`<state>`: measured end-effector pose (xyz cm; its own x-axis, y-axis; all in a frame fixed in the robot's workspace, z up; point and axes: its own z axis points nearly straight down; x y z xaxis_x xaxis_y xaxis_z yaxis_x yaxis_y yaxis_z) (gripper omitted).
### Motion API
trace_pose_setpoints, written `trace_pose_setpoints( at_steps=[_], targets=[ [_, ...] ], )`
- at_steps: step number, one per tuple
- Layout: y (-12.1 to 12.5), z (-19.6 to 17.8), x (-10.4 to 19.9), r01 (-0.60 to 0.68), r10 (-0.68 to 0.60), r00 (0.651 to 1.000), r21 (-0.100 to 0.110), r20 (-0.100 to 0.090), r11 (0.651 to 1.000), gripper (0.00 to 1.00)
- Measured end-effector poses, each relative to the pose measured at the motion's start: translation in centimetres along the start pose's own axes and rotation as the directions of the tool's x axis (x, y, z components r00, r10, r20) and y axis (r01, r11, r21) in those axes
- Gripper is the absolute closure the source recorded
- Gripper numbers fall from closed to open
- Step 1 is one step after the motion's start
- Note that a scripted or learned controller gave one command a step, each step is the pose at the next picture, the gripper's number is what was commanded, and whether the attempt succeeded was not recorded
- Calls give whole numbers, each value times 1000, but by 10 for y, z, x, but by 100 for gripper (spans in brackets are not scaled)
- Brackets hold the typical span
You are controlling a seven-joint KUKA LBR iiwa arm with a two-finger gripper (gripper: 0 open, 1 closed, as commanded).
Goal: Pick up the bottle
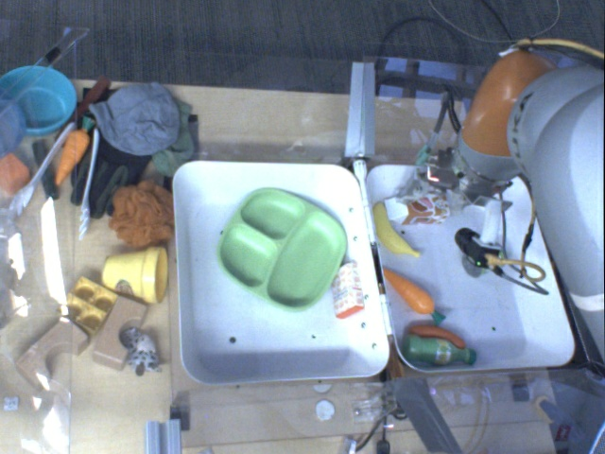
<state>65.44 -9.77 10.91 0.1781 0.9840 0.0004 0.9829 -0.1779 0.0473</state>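
A green bottle (pixel 435 352) with an orange cap lies on its side at the front edge of the right bin (pixel 529 320). My gripper (pixel 433 185) is at the far left of that bin, low over a crumpled red and white packet (pixel 427 208). It is well away from the bottle, with nothing seen held in it. The grey arm with its orange band (pixel 499 102) reaches in from the right.
In the right bin lie a banana (pixel 392 232), a carrot (pixel 409 291) and a small red-orange vegetable (pixel 438 333) beside the bottle. The left bin (pixel 203 348) holds a green divided plate (pixel 282 247) and a small white, red-labelled container (pixel 348 289). Clutter lies on the bench at left.
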Motion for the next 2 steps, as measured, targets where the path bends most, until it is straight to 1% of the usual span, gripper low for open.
trace_pose_setpoints(
  at_steps=[1, 2],
  targets=[
    [-14, -2, -5, 267, -267, 964, -13, 0, 964, 0],
    [-46, 6, -14, 570, -570, 822, 11, 9, 822, 0]
  ],
)
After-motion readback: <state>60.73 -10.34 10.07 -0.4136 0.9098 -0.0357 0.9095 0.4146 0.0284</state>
